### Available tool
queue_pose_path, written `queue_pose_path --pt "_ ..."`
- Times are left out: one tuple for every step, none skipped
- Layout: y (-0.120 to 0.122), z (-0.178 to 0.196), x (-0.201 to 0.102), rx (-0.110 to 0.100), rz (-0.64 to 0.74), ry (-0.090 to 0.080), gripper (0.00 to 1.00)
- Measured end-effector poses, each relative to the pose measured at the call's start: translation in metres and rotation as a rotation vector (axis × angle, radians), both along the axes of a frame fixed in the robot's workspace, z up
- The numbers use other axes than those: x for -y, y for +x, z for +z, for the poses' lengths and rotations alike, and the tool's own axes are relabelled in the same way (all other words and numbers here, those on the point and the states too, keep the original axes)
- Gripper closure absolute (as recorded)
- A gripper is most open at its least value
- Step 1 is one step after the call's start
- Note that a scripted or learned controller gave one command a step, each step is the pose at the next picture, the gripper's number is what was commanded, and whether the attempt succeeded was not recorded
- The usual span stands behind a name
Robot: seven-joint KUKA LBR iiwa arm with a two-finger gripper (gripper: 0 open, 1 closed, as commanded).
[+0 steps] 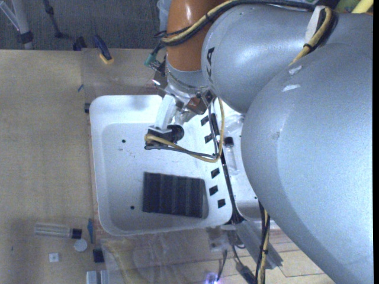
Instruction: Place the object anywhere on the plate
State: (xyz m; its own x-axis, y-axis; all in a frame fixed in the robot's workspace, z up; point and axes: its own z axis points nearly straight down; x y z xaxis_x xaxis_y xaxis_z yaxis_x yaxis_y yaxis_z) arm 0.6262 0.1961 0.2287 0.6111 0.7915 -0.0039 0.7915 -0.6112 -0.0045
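Judging by how things lie, treat the placement as not yet done. The one loose item you can see inside a bin is a black ribbed block (pixel 173 195), lying flat on the floor of the left bin (pixel 121 170), close to that bin's lower wall. Take it as the probable task object, though that is an inference from the task sentence. The gripper (pixel 188 103) hangs over the upper part of the same bin, below the orange band (pixel 189 10) of the arm (pixel 284 99). It is well apart from the block, with bare bin floor between them, and nothing is seen held at it. You cannot tell from this angle whether the gripper is apart or together, because the wrist masks it; assume neither. The arm covers everything to the right of this bin, so you cannot confirm the position of the plate. The block rests on plain bin floor, not on a plate. Count the following as outstanding: approach to the block, grasp, lift, transfer, and release on the plate. Expect the low, flat profile of the block to offer little edge for a grasp.
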Motion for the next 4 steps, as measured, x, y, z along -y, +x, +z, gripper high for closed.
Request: queue_pose_path --pt "-0.037 -0.093 -0.028 0.001 0.358 0.003 1.00" --pt "-0.004 -0.119 -0.028 0.006 0.605 0.003 1.00" --pt "0.019 -0.020 -0.029 0.007 0.981 0.003 1.00" --pt "0.040 -0.030 -0.013 0.006 0.292 0.001 1.00"
